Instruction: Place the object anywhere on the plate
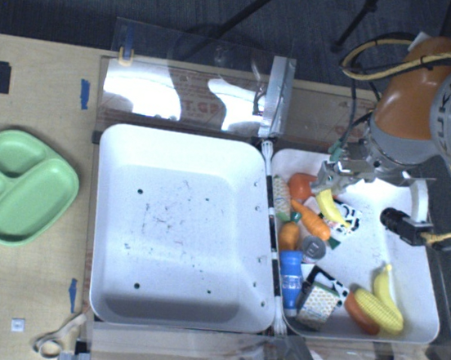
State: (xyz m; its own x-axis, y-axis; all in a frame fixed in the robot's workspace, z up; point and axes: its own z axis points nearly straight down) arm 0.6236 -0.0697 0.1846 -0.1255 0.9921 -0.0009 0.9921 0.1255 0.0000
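Green three-compartment plastic plate (17,186) is sitting on the wooden bench (41,77) at far left, outside both bins. Grey arm with its orange band (413,97) is reaching in from the right and hanging over the upper part of the right shallow white bin (426,280), tool (344,170) pointing down at the clutter there.

Nearest candidate: small yellow toy banana (331,205), lying just below the tool, possibly touching. Its long axis is running diagonally, upper-left to lower-right. Orange toy carrot (312,219) is lying just beside it, roughly parallel. Round orange-red ball (301,185) is sitting just left of the tool.

Tool state: cannot tell, the tip is too cluttered to read. Nothing visibly lifted.

Key relation: pick object is lying directly under the tool, while the plate is lying well apart to the left, with the whole left white bin (178,226) sitting between. Judging the transfer as a long leftward carry across that bin after the lift. Task looking like early grasp stage.
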